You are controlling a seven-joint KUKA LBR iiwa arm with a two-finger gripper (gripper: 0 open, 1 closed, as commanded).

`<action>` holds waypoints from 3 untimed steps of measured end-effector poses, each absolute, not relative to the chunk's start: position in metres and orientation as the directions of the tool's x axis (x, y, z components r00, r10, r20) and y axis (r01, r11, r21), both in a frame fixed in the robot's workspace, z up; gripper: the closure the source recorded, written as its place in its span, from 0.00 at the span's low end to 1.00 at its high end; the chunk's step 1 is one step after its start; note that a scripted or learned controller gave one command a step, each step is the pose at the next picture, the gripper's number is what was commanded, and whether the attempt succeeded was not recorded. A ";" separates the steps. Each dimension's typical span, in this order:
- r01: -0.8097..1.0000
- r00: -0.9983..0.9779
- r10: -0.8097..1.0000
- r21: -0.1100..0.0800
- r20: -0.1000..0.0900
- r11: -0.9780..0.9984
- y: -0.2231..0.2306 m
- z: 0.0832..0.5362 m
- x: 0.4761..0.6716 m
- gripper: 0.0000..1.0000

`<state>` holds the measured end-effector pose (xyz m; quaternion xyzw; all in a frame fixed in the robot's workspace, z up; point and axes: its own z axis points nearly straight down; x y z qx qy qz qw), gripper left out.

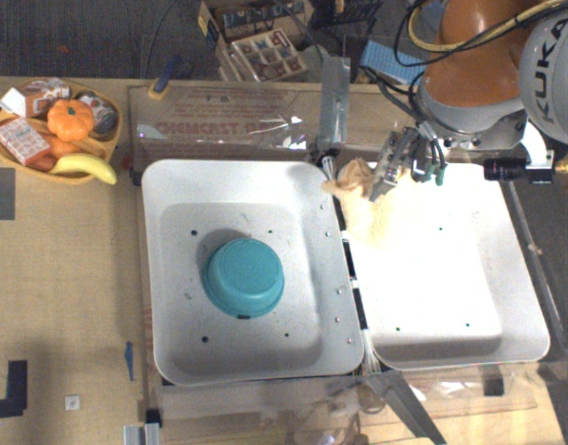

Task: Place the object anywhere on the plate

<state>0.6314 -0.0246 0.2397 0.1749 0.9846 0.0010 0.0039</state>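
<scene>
A teal round plate [245, 276] lies in the middle of the left bin [172, 193]. My gripper [380, 184] hangs over the far left corner of the right bin [469, 276], close to the rim between the two bins. It is shut on a small tan, lumpy object [351, 177], which sticks out to the left of the fingertips and overlaps that rim. A pale yellow tint on the bin floor lies just below the object. The plate sits well to the lower left of the gripper.
A metal post [334, 109] rises behind the bins near the gripper. On the bench at the far left stands a bowl of toy fruit [56, 133] with an orange pumpkin and a banana. Boxes and cables lie beyond the bench's back edge.
</scene>
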 end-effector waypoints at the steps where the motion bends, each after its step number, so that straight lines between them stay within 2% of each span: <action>1: 0.000 -1.000 0.000 0.002 -0.010 1.000 0.023 0.246 0.629 1.00; 2: -0.004 -1.000 -0.004 0.002 -0.004 1.000 0.073 0.236 0.626 1.00; 3: -0.003 -1.000 -0.003 0.002 -0.006 1.000 0.073 0.237 0.626 0.00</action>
